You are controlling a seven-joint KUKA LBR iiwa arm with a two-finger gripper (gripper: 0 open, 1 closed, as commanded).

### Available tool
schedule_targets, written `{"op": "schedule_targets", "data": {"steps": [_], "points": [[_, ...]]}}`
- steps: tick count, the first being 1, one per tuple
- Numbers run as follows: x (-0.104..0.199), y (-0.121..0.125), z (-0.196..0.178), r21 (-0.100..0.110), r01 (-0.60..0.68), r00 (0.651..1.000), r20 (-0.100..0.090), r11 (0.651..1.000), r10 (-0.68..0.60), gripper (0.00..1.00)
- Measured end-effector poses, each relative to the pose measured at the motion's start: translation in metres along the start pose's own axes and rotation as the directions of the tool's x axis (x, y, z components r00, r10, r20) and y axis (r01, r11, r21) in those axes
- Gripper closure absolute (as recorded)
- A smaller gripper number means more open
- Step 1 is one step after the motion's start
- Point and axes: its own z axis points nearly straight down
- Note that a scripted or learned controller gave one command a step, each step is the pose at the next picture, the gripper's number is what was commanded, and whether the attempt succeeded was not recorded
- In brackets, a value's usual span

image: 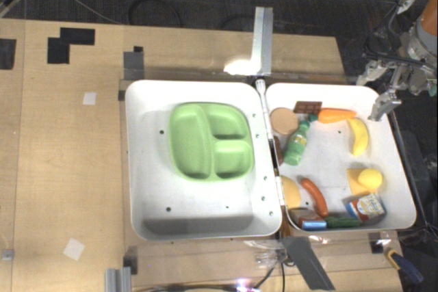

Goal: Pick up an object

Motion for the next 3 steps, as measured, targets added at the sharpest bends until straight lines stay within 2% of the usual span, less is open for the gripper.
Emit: {"op": "schedule_targets", "data": {"steps": [1, 2, 3], "points": [[0.001, -0.001, 0.097, -0.003, 0.04, 0.999, -0.008, 0.999, -0.04, 0.0], [0.032, -0.002, 0.158, 0.001, -0.018, 1.0, 0.003, 1.0, 0.018, 0.0], [-0.002, 0.052, 0.159, 0.001, 0.007, 1.0, -0.026, 1.0, -0.007, 0.0]]}}
